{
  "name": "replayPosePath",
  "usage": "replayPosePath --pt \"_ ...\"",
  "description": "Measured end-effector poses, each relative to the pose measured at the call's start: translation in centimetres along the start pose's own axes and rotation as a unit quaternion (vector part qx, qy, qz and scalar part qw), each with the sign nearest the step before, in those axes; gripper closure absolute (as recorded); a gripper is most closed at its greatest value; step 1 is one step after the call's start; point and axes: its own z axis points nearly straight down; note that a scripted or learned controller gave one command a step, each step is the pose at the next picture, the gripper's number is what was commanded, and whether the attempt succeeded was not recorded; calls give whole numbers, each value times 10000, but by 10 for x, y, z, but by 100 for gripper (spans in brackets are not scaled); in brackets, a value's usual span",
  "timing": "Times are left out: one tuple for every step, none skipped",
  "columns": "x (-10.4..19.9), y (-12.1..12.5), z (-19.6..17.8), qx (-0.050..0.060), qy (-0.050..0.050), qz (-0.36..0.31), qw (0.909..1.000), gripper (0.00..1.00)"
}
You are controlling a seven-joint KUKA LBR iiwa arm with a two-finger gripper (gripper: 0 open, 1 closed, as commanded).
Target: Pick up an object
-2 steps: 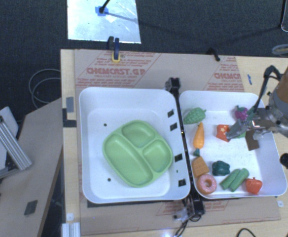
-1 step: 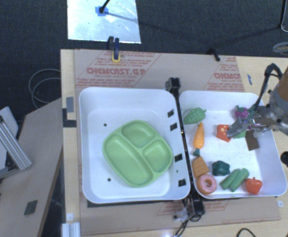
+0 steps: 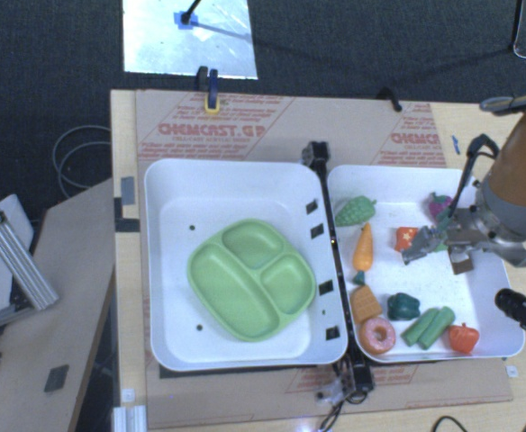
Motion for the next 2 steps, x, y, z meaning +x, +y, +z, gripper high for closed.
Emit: replayPosePath --pt "6 -7 48 7 4 -1 10000 0" --pt "10 3 101 4 3 0 10000 0"
